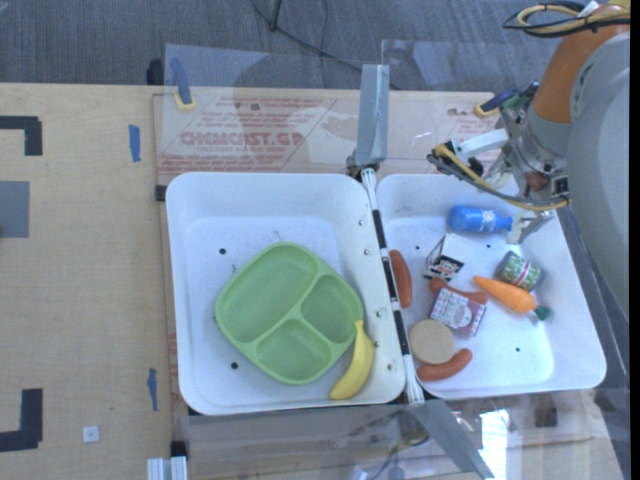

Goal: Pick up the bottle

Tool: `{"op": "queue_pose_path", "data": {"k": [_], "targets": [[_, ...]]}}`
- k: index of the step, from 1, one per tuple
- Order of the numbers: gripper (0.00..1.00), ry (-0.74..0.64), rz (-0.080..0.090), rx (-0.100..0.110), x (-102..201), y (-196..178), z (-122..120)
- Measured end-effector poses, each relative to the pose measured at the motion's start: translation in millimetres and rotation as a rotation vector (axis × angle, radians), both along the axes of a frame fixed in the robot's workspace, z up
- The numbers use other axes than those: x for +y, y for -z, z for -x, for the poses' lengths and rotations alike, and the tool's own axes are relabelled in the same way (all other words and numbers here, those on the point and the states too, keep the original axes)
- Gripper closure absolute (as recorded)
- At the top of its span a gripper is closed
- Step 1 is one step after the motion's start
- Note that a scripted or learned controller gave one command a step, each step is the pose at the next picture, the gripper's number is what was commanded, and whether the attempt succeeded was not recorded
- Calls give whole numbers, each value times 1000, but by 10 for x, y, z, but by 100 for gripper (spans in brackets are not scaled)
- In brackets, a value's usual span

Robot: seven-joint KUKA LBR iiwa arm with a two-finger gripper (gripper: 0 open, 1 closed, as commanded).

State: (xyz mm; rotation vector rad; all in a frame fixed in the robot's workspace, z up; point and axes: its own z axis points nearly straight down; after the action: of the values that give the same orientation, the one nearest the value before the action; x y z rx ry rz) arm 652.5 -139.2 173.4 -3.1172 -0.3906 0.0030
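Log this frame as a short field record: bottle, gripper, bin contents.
bottle: blue bottle, lying on its side, far part of right bin
gripper: just right of the bottle's cap end, nothing seen between its parts
right bin also: carrot, two sausages, round cookie, small can
left bin: green divided plate, banana

The arm [590, 118] is cut off by the top and right edges, so most of its body lies out of frame. The gripper [530, 218] sits at the blue bottle's [478, 219] cap end, and its fingers blur into cables and wrist hardware. The print on the small carton [446, 265] and the snack packet [459, 311] is too small to read.
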Motion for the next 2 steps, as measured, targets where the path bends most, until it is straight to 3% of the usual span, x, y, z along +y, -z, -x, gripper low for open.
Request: {"op": "queue_pose_path", "data": {"k": [1,2], "targets": [[0,-133,-3,3,-170,0,276],[0,-173,-2,2,-349,792,-23]]}}
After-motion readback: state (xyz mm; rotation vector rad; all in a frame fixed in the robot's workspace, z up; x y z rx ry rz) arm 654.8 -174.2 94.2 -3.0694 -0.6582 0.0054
